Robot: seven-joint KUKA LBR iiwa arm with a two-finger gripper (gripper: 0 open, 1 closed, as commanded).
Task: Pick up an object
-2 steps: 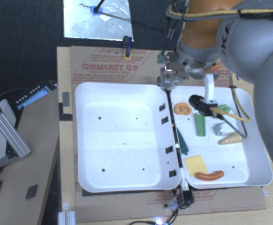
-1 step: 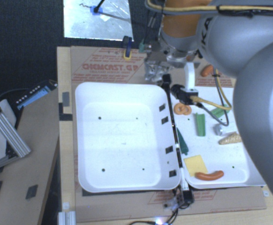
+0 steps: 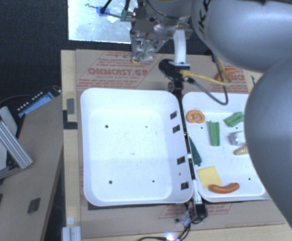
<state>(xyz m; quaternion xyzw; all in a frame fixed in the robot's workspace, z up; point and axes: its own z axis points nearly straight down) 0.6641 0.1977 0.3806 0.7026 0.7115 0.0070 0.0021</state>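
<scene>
Nearest the camera, well below and right of the pincer, the right-hand shallow white plastic bin [image 3: 256, 194] holds the candidates: one red sausage-shaped toy [image 3: 224, 188], one flat yellow square block [image 3: 208, 175], one dark green pointed piece [image 3: 194, 153] against the dividing rim, two lighter green pieces (a long stick [image 3: 214, 133] and a shorter chunk [image 3: 233, 119]), one orange pretzel-shaped toy [image 3: 195, 117], and a small pale item or two partly hidden by the grey arm. The left-hand shallow white plastic bin [image 3: 93, 134] lies directly below the pincer. Farthest off, the pincer [image 3: 142, 53] hangs over the cardboard-covered surface [image 3: 111, 70] beyond both bins; whether its fingers are spread or pressed together cannot be told, and nothing is seen between them. By that reading the pick has not been made: reaching, closing and lifting remain.
</scene>
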